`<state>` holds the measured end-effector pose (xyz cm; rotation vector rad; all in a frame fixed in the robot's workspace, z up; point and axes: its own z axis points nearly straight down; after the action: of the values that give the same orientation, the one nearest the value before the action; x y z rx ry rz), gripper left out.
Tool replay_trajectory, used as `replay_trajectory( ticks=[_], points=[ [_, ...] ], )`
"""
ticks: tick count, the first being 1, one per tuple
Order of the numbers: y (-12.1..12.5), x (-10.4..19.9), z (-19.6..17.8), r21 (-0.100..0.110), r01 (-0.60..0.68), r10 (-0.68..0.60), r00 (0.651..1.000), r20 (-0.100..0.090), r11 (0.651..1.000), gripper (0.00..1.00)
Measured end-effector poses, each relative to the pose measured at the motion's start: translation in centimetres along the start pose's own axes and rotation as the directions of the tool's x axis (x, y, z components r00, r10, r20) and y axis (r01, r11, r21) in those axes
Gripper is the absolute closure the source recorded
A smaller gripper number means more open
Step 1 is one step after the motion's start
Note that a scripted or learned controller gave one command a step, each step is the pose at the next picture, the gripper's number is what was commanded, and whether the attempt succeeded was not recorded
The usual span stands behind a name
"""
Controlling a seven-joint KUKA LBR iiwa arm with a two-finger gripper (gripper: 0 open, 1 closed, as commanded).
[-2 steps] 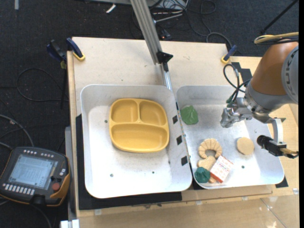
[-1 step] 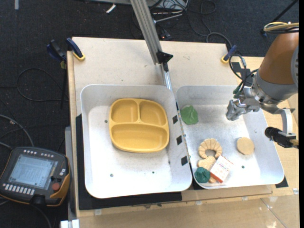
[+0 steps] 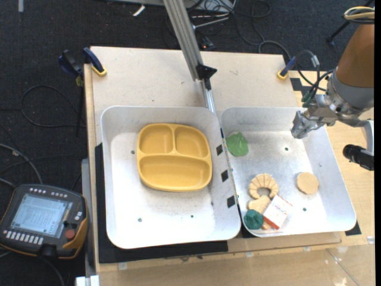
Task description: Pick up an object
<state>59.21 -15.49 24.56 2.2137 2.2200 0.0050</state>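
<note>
Gripper (image 3: 302, 126): above right bin's (image 3: 333, 177) upper right part; fingers' spread impossible to tell.
Objects: green lump (image 3: 237, 144), pretzel (image 3: 263, 186), tan disc (image 3: 308, 183), red-white box (image 3: 277, 212) in right bin.
Left bin (image 3: 119, 159): yellow tray (image 3: 174, 157).

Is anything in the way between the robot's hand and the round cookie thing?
Nothing visible is. The gripper hangs over the right bin's far right corner, and the disc lies alone nearer the camera, with bare bin floor between. The other toys sit further left.
</note>
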Motion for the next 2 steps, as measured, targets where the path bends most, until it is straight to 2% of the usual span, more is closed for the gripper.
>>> replay_trajectory(
  ticks=[2],
  points=[
    [-3.3,9.4,1.4,0.010,0.005,-0.005,1.000,-0.004,1.000,1.00]
  ],
)
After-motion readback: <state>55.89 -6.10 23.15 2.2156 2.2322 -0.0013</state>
